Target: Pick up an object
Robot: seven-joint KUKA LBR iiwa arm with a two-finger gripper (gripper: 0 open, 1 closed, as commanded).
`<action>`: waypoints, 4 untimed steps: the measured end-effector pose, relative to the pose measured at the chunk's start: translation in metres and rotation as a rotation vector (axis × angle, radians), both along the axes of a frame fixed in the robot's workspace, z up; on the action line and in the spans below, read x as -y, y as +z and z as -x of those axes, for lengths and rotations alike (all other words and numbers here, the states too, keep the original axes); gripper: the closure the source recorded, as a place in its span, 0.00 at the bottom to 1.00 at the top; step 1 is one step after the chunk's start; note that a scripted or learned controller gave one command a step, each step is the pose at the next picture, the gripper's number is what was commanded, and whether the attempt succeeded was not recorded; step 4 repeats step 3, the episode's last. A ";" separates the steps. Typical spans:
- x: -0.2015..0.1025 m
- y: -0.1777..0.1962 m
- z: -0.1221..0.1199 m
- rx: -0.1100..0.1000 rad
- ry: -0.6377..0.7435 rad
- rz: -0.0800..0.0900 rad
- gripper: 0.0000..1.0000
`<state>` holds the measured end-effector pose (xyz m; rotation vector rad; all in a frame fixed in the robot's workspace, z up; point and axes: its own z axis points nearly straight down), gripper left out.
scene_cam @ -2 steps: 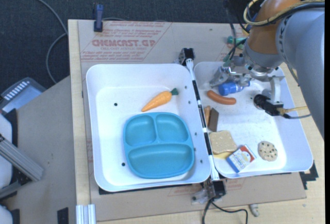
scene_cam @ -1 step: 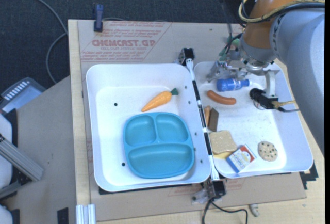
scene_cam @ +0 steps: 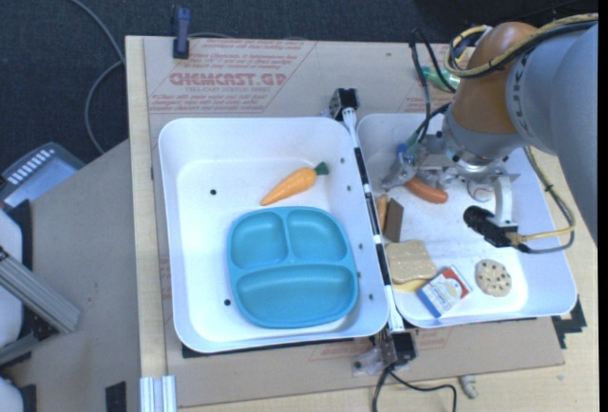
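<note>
My gripper [scene_cam: 414,175] hangs low over the back left part of the right bin [scene_cam: 551,268], under the grey and orange wrist [scene_cam: 484,106]. Right below its tip lies an orange-red sausage [scene_cam: 429,193], partly covered by the gripper. Whether the gripper touches the sausage cannot be told. In the same bin a brown block [scene_cam: 393,220] lies by the left wall. A slice of toast [scene_cam: 410,260], a small carton [scene_cam: 443,291] and a round cookie [scene_cam: 492,278] lie toward the front.
The left bin [scene_cam: 190,163] holds a blue divided plate [scene_cam: 291,266] and an orange carrot [scene_cam: 291,184] behind it. A black part with a yellow cable [scene_cam: 489,226] hangs off the arm over the right bin. A raised divider [scene_cam: 366,201] separates the two bins.
</note>
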<state>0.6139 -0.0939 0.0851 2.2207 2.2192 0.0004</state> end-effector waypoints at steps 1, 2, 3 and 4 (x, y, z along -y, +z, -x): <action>0.002 -0.006 -0.041 -0.034 -0.006 -0.004 0.00; 0.002 0.004 -0.040 -0.038 -0.005 -0.002 1.00; -0.062 0.101 0.019 -0.001 0.002 -0.003 1.00; -0.062 0.101 0.019 -0.001 0.002 -0.003 1.00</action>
